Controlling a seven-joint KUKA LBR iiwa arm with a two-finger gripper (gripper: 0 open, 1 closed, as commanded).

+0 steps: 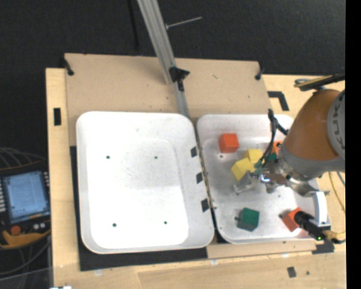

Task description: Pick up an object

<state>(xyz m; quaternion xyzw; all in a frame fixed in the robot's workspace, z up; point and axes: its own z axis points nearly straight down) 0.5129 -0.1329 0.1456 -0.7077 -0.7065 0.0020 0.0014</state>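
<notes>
gripper low in the right bin, beside the yellow blocks

we see the arm reaching in from the right, its orange band over the right bin's far right side. the gripper sits low in the middle of that bin, just beside and below the yellow blocks. we cannot tell how far its fingers are spread, nor whether anything lies between them; the metal parts there are too small and blurred.

the yellow blocks lie as a pair near the bin's centre, touching each other. an orange cube sits above them, toward the bin's upper part, apart from the gripper. a green block rests near the bin's lower edge, below the gripper and clear of it. another orange block lies at the lower right, close to the arm's black fitting.

the left bin stands beside the right one, their rims touching. a tablet rests off the bench's left side.
</notes>
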